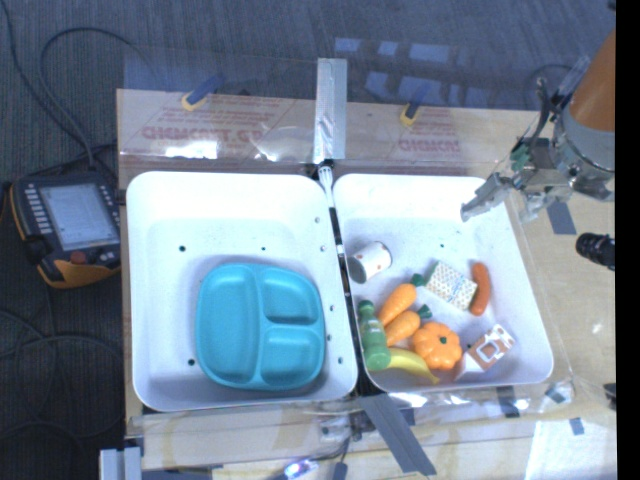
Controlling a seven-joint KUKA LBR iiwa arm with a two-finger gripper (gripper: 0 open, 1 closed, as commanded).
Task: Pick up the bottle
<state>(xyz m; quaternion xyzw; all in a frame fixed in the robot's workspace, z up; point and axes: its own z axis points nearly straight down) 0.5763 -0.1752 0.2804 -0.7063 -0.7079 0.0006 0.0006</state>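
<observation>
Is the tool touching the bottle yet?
Apart. The camera view shows the tool at the right bin's upper right edge, with bare white floor between it and the green bottle lying near the bin's lower left.

Camera view: single fixed camera, mounted above the bench, looking down at a slant. Far enough back to frame both white bins whole: left bin (150,268) and right bin (520,268) side by side, centred. Beyond the far rims, cardboard backing (230,128) and dark carpet (200,18). Arm (590,98) enters from the right edge.
</observation>
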